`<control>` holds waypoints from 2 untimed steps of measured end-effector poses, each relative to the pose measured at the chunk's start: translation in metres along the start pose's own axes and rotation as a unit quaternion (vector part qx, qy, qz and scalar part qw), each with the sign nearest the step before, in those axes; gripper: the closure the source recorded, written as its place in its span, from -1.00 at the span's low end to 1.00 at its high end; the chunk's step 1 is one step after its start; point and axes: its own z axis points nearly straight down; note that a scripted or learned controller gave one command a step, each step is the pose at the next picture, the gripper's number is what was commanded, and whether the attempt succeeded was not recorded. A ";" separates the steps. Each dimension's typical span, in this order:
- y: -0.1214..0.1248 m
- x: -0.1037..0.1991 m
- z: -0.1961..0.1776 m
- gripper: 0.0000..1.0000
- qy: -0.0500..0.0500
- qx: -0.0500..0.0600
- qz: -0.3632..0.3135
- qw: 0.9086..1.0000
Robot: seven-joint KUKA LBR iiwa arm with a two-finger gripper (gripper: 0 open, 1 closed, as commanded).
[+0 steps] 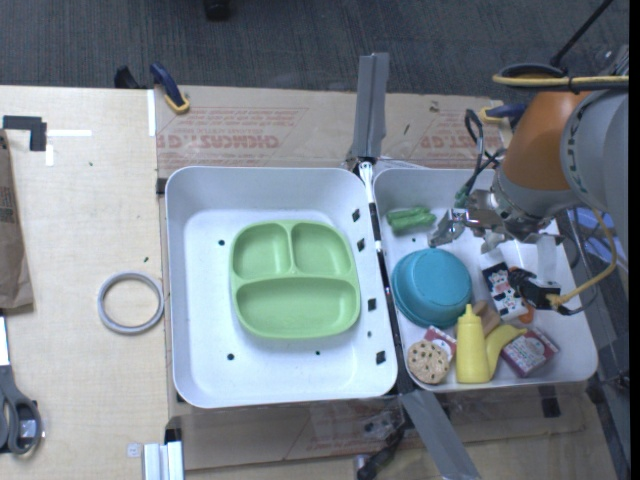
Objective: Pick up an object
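Observation:
The right bin (pixel 560 368) holds a blue bowl (pixel 433 285) lying tilted, a green pickle-like piece (pixel 410 217) at its back, a yellow mustard bottle (pixel 472 346), a banana (pixel 502 345), a cookie (pixel 429 362), a red packet (pixel 531 353) and a small black-and-white box (pixel 499 288). My gripper (pixel 452 228) hangs over the back of this bin, just above the bowl's far rim and right of the green piece. Its metal fingers (pixel 443 232) stand slightly apart with nothing between them.
The left bin (pixel 190 298) carries a green divided plate (pixel 295 278). A grey tape ring (pixel 131 301) lies on the bench to the left. A blue clamp (pixel 170 87) sits at the back and cables (pixel 560 298) trail beside the arm.

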 end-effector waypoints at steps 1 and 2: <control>-0.078 -0.054 0.000 -1.00 -0.001 0.000 -0.075 0.997; -0.029 -0.075 0.000 -1.00 0.011 0.002 -0.114 0.993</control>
